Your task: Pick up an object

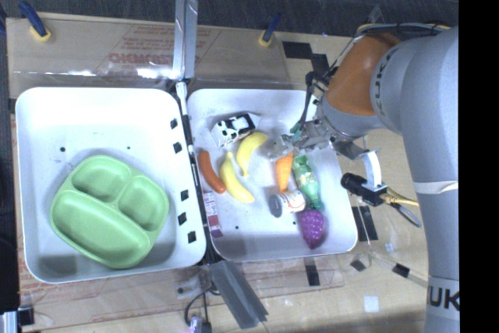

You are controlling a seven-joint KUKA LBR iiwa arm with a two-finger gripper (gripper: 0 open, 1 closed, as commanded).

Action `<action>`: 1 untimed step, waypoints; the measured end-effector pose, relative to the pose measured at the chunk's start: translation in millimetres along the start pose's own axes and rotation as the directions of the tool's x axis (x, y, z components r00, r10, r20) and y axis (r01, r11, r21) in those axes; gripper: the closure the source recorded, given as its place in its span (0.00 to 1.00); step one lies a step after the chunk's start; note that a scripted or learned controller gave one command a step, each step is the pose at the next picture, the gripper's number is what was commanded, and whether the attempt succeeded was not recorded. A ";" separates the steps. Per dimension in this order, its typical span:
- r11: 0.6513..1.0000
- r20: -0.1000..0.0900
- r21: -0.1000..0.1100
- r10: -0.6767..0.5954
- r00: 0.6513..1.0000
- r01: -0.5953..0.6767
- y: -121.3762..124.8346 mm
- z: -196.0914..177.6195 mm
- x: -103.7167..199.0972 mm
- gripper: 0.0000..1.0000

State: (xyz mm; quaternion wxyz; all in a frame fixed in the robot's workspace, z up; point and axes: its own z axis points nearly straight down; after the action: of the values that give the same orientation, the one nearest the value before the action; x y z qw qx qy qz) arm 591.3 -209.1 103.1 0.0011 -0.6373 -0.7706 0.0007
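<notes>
across the right bin [234, 246] lie two bananas [243, 161], one sausage [210, 171], one carrot [283, 171], one green bottle [306, 182], one purple grape bunch [312, 226] and one black-and-white toy [234, 128]. one green tray [109, 210] sits in the left bin [39, 113]. pincer [300, 135], grip unreadable, hovers at the carrot's one o'clock.

Toys [257, 168] crowd right bin [257, 242]; front strip bare.

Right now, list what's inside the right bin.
The right bin holds two bananas, a hot dog, a carrot, purple grapes, a green bottle and a black-and-white toy. The claw covers whatever lies beneath it.
</notes>
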 end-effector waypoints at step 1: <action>0.998 0.001 -0.002 0.058 0.998 -0.058 51.1 -49.5 -0.9 1.00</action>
State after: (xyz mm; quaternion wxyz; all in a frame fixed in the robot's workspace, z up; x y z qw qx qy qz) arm 641.8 -200.4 152.5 -0.0001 -0.6594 -0.7518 0.0003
